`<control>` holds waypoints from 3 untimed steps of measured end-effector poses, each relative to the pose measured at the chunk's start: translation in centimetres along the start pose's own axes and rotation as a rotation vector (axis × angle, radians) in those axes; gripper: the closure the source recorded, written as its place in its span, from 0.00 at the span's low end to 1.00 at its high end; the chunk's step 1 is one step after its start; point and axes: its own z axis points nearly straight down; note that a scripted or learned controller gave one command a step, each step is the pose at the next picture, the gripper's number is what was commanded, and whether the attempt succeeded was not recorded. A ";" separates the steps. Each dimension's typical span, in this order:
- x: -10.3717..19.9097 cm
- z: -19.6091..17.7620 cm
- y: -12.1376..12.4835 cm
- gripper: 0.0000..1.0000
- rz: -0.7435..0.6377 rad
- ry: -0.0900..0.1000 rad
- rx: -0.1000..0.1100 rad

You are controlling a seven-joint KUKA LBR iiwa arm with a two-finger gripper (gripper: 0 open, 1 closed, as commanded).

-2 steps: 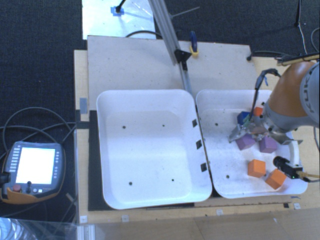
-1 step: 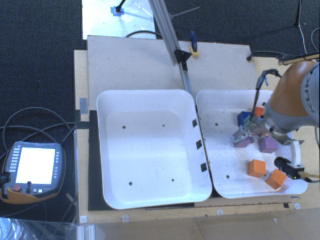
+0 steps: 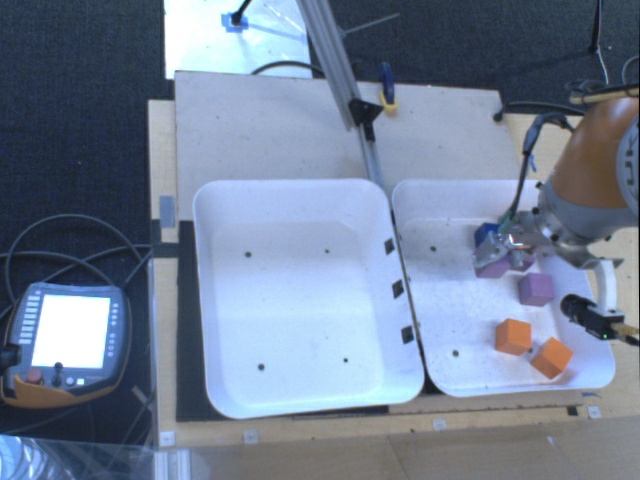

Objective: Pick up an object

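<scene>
A KUKA iiwa arm (image 3: 600, 183) at three o'clock: a broad, rounded orange band sits above a pale grey wrist housing with a smooth, curved shell. A thin dark cable (image 3: 522, 173) loops off the arm at its nine o'clock side, running from a grey connector near the top. At six o'clock of the wrist, a white bracket carries a small black cylindrical fitting (image 3: 590, 315) with a yellowish tip

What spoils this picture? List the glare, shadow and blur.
Camera view: glare washes out the pendant screen and the floor sheet; the gripper is blurred with a soft shadow beneath; the orange cubes are soft-edged; both bins look evenly lit.
</scene>
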 end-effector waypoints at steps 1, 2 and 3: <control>-0.2 -6.3 0.8 1.00 0.000 -0.001 -0.002; -0.2 -11.7 1.0 1.00 0.000 -0.001 -0.002; 5.8 -10.2 2.1 1.00 -0.005 0.003 0.006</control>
